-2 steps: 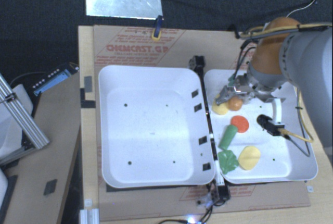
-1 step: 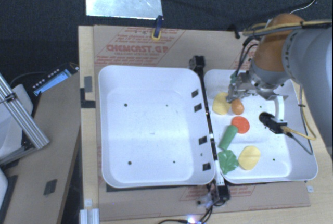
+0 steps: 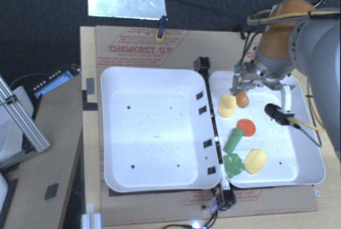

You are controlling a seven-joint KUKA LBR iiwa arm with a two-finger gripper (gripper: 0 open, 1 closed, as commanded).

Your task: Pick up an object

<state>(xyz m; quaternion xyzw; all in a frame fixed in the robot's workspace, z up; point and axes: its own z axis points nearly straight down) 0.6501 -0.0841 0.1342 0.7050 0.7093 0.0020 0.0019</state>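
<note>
- While the left shallow white plastic bin (image 3: 154, 127) sits bare, we find everything in the right white bin (image 3: 303, 164).
- We see a pale yellow lump (image 3: 227, 106) touching a small orange egg-shaped piece (image 3: 242, 99), both just under the gripper (image 3: 241, 84).
- We see a round red piece (image 3: 246, 127) and a green piece (image 3: 232, 150) nearer the front.

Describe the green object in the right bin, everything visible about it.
The green object looks like smooth plastic in two parts: a slim stalk running up toward the orange-red disc, and a wider, lumpy lower end. It lies flat near the right bin's left wall, its lower end close beside the yellow piece; contact is unclear.
</note>
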